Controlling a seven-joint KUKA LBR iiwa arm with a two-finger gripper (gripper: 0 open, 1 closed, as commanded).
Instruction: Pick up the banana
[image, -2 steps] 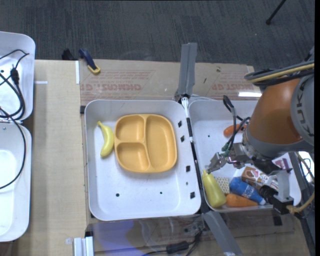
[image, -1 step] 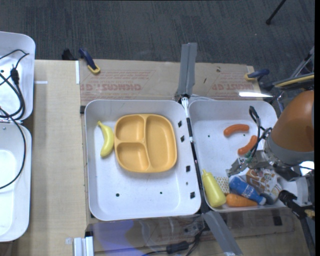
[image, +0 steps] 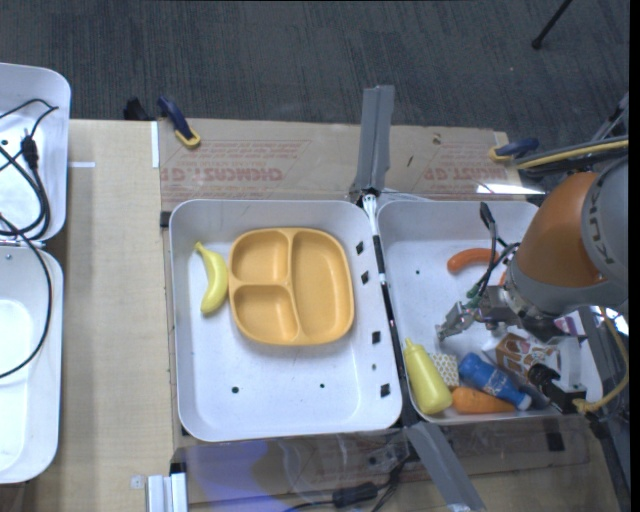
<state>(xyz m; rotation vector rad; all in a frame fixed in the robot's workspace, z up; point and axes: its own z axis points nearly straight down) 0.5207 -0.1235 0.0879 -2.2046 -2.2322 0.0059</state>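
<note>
The banana (image: 212, 280) is yellow and curved. It lies in the left bin (image: 280, 400) near the left wall, just left of a yellow divided plate (image: 292, 285). My gripper (image: 455, 322) hangs low in the right bin (image: 420, 250), pointing left over the bare white floor, far to the right of the banana. It is open and nothing sits between its fingers. The grey arm with its orange band (image: 560, 240) reaches in from the right.
Around the gripper in the right bin lie an orange sausage (image: 470, 260), a yellow squeeze bottle (image: 425, 378), a blue bottle (image: 492, 380), a carrot (image: 480, 402) and a brown packet (image: 520, 352). A raised divider (image: 372, 260) separates the bins.
</note>
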